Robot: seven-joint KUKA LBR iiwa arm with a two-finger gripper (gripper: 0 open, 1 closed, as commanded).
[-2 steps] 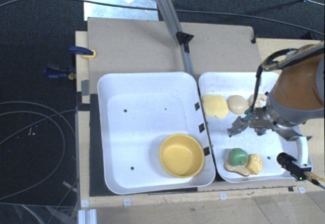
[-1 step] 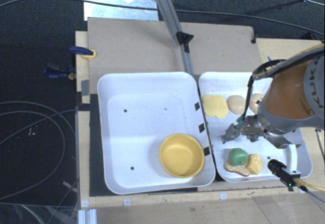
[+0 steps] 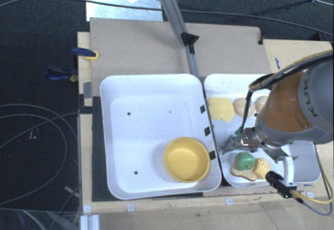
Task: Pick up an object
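My gripper [image 3: 236, 143] hangs low over the right bin [image 3: 219, 84], just left of the bin's middle, under the grey and orange wrist. Close below it lie a green ball [image 3: 243, 160] and a pale yellow ridged toy [image 3: 254, 170] near the bin's front wall. A soft yellow lump [image 3: 221, 108] sits at the bin's back left, with a beige rounded piece [image 3: 240, 105] and another beige piece [image 3: 261, 102] beside it, partly covered by the arm. A yellow bowl [image 3: 186, 158] stands upright in the front right corner of the left bin [image 3: 141, 104].
The divider between the two bins runs just left of the gripper. The arm's body [image 3: 292, 109] covers much of the right bin's right half. A grey pole [image 3: 175, 10] slants over the bench behind the bins. Cables trail at the front right edge.
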